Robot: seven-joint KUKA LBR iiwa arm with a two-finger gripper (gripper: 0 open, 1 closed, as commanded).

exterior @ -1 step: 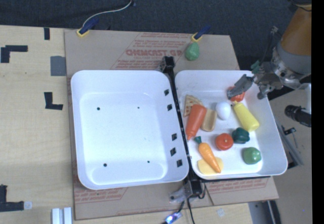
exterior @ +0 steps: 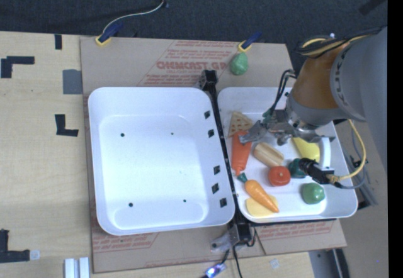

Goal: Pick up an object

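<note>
My gripper (exterior: 255,134) hangs low over the right bin (exterior: 337,207), near its left side, at the end of the grey arm with the orange band. It is just above the top of a long red-orange carrot (exterior: 240,153) and beside a tan wedge (exterior: 238,122). A beige bread roll (exterior: 269,155) lies right below it. Nearby lie a red tomato (exterior: 279,175), a smaller orange carrot (exterior: 261,195), a pale yellow piece (exterior: 254,209), a green pepper (exterior: 312,192) and a yellow banana (exterior: 306,147). Nothing is visibly held.
The left bin (exterior: 101,144) stands beside the right one, with black clips along the shared wall (exterior: 217,144). A green toy (exterior: 239,64) lies on the cardboard behind the bins. A cable (exterior: 356,163) loops off the wrist at the right.
</note>
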